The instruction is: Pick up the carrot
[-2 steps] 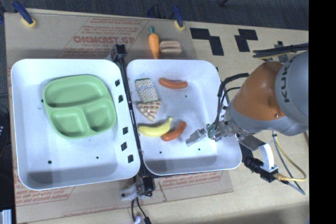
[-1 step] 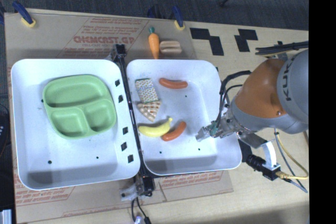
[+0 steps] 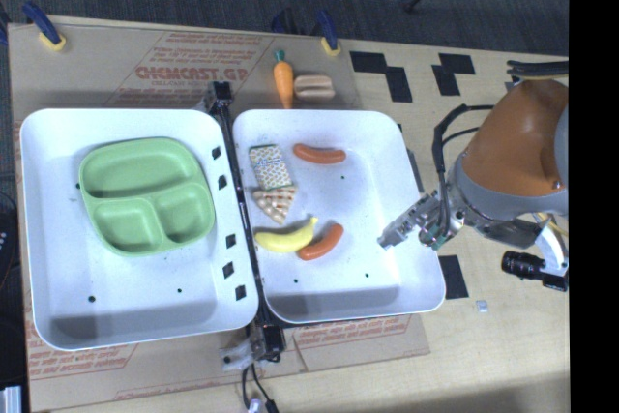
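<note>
The carrot (image 3: 282,80), orange with a green top, lies on the cardboard just beyond the far rim of the right bin (image 3: 387,126), outside both bins. My gripper (image 3: 404,227) hangs low over the right bin's right side, near its rim and well away from the carrot. The carrot is toward the upper left of it. Nothing shows in the gripper.
A small bun (image 3: 313,88) lies right beside the carrot. The right bin holds two red sausages (image 3: 319,154) (image 3: 320,242), a banana (image 3: 285,238), a checkered block (image 3: 272,167) and a waffle wedge (image 3: 275,200). The left bin (image 3: 39,237) holds a green divided tray (image 3: 147,193).
</note>
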Tool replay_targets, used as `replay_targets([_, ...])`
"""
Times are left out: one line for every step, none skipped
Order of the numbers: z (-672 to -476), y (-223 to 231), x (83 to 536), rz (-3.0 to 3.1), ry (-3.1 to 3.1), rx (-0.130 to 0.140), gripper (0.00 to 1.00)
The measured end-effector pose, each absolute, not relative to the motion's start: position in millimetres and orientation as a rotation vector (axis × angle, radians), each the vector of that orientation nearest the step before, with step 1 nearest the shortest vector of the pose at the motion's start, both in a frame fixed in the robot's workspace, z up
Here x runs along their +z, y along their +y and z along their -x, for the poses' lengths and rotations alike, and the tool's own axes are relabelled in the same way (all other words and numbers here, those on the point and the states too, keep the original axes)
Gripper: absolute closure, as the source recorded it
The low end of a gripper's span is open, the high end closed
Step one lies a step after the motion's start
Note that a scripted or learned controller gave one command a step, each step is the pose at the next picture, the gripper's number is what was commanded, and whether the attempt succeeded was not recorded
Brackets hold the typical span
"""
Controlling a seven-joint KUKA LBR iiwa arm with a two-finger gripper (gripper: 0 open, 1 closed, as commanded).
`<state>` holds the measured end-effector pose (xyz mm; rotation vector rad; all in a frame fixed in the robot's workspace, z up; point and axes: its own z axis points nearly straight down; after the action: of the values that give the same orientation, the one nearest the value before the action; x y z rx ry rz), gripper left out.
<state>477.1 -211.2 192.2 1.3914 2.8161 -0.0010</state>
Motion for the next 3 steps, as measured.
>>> replay_targets([-482.1, -207, 295, -1.103, 2.940, -0.002, 1.00])
replay_targets([-476.5, -119, 229, -1.225, 2.896, -0.001, 1.00])
replay_targets([-535.2, -212, 347, -1.293, 2.861, -0.003, 1.00])
